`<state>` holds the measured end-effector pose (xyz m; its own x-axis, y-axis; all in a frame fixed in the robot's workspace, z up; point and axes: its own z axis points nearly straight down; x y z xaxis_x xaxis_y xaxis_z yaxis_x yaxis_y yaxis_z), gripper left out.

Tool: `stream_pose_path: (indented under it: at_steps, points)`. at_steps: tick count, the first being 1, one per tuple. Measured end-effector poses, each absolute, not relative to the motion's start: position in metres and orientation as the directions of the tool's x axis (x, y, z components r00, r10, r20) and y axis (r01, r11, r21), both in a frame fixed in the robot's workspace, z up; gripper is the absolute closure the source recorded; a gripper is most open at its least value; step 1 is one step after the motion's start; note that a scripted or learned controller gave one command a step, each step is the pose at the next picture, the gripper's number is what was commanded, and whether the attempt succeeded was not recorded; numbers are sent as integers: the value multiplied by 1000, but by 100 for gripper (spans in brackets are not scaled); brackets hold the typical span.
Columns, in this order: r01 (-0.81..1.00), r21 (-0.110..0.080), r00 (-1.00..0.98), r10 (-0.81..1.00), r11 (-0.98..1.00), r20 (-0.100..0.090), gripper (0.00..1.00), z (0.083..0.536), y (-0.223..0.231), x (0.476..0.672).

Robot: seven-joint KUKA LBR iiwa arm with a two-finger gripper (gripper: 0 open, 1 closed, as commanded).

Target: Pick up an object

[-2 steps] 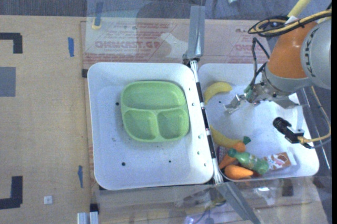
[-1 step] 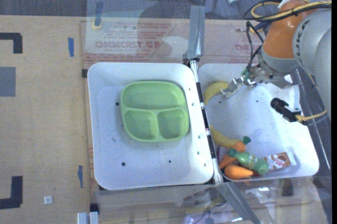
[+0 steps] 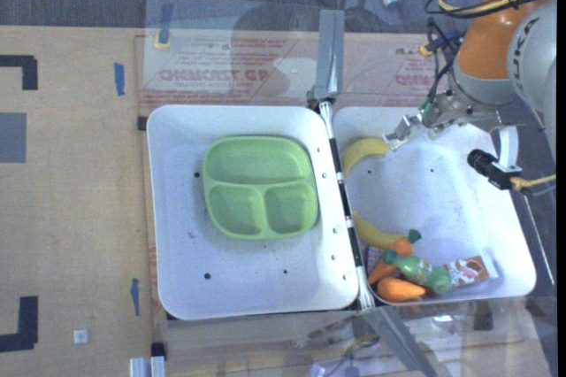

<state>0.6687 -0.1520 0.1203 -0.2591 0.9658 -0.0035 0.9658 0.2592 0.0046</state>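
Observation:
In the right bin [image 3: 460, 207], a yellow banana-shaped piece [image 3: 363, 151] lies against the upper left wall. A second yellow banana [image 3: 378, 234] lies lower along the left wall. At the bin's front left corner sit two orange carrots [image 3: 398, 287], a green bottle [image 3: 417, 267] lying across them, and a flat printed packet [image 3: 466, 270] to their right. My gripper [image 3: 414, 122] hangs over the upper part of the right bin, just right of the upper banana piece, with nothing seen in it.
A green divided plate [image 3: 261, 187] sits in the left bin [image 3: 177, 216]. The metal divider [image 3: 329, 65] runs between the bins at the back. The grey arm with its orange band [image 3: 492, 48] and cables comes in from the upper right.

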Motion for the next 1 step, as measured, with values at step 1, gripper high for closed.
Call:
stream_pose_path:
  at_steps: [1]
  points:
    - [958, 5, -287, 958, 287, -5, 0, 161, -202, 644]
